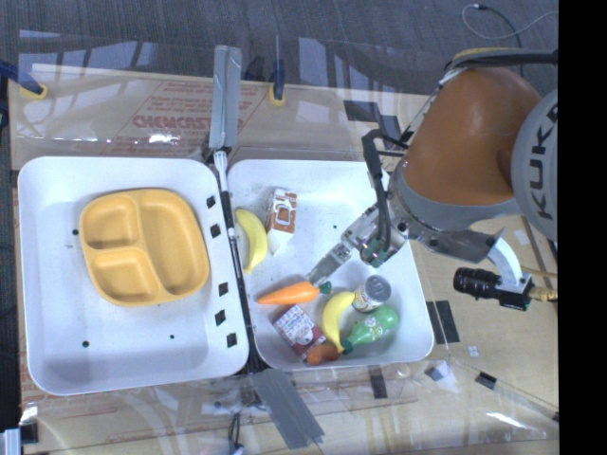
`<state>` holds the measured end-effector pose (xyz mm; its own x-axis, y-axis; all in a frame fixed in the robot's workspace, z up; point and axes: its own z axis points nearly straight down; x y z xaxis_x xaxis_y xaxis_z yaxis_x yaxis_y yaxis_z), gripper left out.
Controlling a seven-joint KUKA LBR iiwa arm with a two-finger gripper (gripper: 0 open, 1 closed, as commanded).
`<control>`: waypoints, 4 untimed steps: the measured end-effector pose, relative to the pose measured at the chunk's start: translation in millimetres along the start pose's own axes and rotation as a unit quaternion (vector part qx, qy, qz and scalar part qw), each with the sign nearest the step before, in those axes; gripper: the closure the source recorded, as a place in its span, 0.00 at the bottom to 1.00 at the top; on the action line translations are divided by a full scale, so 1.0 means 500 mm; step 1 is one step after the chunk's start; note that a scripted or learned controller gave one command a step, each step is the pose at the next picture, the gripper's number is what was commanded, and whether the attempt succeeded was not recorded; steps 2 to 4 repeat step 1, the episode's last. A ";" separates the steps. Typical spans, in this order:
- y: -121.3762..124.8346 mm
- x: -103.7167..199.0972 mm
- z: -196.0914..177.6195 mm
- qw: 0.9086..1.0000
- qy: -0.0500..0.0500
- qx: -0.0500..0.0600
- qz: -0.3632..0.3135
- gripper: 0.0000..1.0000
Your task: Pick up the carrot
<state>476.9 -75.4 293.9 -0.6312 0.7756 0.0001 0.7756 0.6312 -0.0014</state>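
Your carrot [287, 294] lies flat in the right bin [327, 180], near its front-left part, pointing roughly left to right with its tip toward the divider between the bins. The tool [323, 275] hangs just above and to the right of the carrot's thick end, reaching down at a slant from the arm on the right. Whether it is apart or together I cannot tell from this view, and nothing is seen held in it. To do this step well, I judge you should bring the tool over the carrot's middle and turn it so it closes across the narrow width, not along the length. Come down straight, because a slanted descent may push the carrot away. Mind the neighbours: a red packet [295, 325] sits just in front of the carrot, and a banana [335, 317] with a green bottle [371, 324] crowd the front right corner, near the carrot's thick end. Another banana [250, 238] and a small carton [282, 210] lie behind, a little apart. The freest room is on the white floor behind the carrot, so approach from there. The left bin [57, 349] holds a yellow divided plate [142, 246], well apart from your work.
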 end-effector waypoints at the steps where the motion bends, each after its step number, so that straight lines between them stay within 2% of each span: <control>1: 0.000 0.000 0.000 1.000 0.000 0.000 0.000 0.00; 4: 0.000 0.000 0.000 1.000 0.000 0.000 0.000 0.00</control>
